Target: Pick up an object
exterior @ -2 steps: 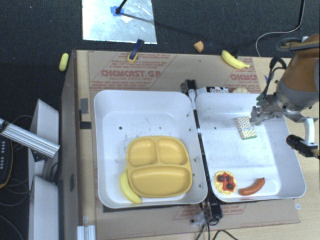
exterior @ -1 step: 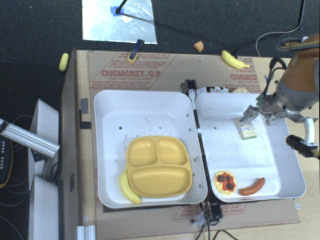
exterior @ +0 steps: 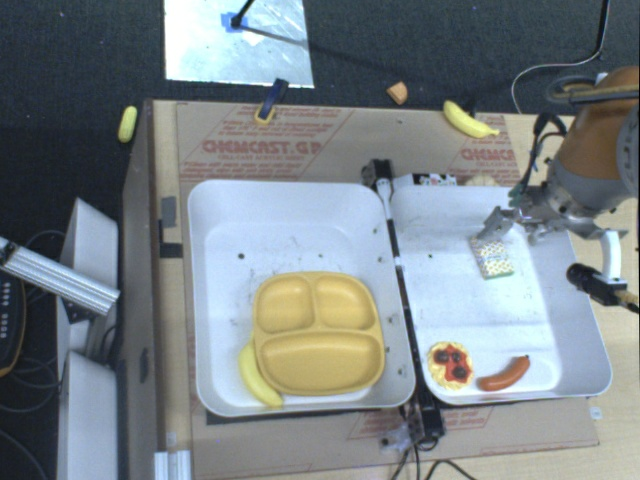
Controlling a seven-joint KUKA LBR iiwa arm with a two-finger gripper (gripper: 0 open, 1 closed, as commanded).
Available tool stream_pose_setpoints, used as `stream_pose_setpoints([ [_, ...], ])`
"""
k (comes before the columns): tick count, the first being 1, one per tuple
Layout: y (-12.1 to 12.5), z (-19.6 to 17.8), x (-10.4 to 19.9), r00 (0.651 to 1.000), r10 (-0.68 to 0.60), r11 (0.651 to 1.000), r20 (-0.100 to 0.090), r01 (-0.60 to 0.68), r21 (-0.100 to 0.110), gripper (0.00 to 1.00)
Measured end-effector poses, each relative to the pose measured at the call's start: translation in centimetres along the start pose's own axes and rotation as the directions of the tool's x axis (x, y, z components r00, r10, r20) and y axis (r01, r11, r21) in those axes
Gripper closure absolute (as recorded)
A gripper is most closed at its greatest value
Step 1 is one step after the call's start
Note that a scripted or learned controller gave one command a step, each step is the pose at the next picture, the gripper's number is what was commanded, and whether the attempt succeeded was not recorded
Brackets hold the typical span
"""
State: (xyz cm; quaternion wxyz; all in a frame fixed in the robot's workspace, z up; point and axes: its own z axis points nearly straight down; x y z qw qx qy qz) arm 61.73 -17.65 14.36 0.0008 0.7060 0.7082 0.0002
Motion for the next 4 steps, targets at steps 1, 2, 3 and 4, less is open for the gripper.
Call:
stream_pose_setpoints([
  [1, -0.2, 2.3, 0.9, 1.0, 0.0, 1.0, 0.0, 0.0, 0.0, 0.0],
  [2, -0.1, 1.1, 0.9, 1.0, -0.002, 1.0, 0.0, 0.002, -0.004, 1.0],
  [3, -0.1, 1.1, 0.9, 1.0, -0.002, 1.0, 0.0, 0.002, -0.004, 0.0],
  [4, 0.4, 3.2, 0.2, 1.0, 0.001, 1.0, 0.0, -0.001, 0.0, 0.0],
])
